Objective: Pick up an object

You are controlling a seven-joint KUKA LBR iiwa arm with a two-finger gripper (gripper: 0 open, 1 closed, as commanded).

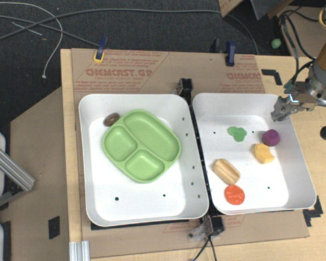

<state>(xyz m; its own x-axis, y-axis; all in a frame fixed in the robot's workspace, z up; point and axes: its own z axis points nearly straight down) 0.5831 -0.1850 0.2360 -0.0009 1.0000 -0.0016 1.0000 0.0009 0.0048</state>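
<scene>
Nearest the left bin's [89, 162] far left corner lies a small brown piece [111, 119], touching the rim of the green divided plate [142, 145] that takes up most of that bin's middle; the plate leaves little room around the brown piece on its near side.

In the right bin [293, 197], a flat green piece [238, 134] lies toward the far middle, low and hard to pinch. A tan bread roll [226, 171] and a red round piece [234, 194] sit near the left wall, close together.

The yellow block [264, 153] and purple ball [270, 137] sit toward the right wall. They look like light, stiff toy food; the block's flat sides should grip best, while the ball may roll.

The gripper [280, 112] hangs over the far right corner, holding nothing; whether it is spread I cannot tell.
</scene>
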